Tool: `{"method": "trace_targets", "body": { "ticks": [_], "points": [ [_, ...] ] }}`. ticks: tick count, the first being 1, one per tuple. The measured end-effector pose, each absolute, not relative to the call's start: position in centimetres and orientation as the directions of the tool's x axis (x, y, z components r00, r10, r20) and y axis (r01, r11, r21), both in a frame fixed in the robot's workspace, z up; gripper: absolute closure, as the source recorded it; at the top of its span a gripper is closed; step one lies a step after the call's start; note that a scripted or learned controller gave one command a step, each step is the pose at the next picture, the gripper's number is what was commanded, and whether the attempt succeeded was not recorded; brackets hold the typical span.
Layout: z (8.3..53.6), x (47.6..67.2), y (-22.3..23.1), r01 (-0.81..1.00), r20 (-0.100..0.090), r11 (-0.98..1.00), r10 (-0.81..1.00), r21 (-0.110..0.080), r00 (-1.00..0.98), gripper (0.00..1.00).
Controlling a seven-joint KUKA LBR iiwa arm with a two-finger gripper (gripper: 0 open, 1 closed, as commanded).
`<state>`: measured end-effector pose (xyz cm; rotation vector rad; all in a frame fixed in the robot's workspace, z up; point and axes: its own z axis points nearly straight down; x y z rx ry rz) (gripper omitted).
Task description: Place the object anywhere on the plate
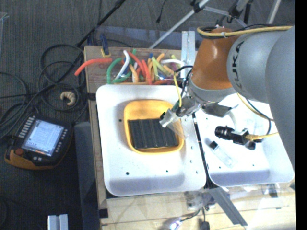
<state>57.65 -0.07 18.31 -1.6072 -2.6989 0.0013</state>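
Note:
A yellow plate [136,110] lies in the left white bin [144,176]. A flat black ribbed rectangle [151,134] rests on the plate and covers most of its floor. My gripper [169,118] hangs over the plate's right side, just above the black rectangle's upper right corner. Whether it touches the rectangle is unclear from this angle. The arm's orange band and grey body reach in from the right.
The right white bin [254,169] sits beside the left one, with a thin divider between them. Coloured cables [136,66] lie bundled behind the bins. A teach pendant [38,140] rests on the floor at left.

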Motion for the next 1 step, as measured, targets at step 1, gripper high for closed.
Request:
{"method": "trace_targets", "body": {
  "ticks": [1],
  "points": [
    [18.31,59.21,2.6,0.853,-0.001,0.522,0.853,-0.002,-0.522,1.0]
  ]
}}
